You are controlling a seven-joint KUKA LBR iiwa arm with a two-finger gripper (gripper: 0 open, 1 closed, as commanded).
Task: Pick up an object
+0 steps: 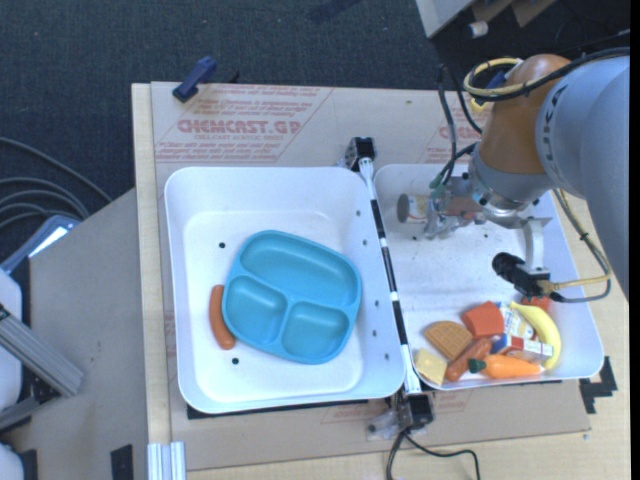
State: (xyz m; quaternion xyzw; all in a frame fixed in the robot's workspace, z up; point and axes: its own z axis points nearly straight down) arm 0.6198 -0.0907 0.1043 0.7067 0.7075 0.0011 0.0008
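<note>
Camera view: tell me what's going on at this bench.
A grey arm reaches in from the right, its claw over the bare upper part of the right bin. Toy food, including a banana and a carrot, is heaped in that bin's lower corner. The left bin holds a blue tray with a sausage beside it.

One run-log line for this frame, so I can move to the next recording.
arm: over right bin far end | claw: nothing seen held | toy food pile: near end, untouched | left bin: blue tray, sausage
</note>
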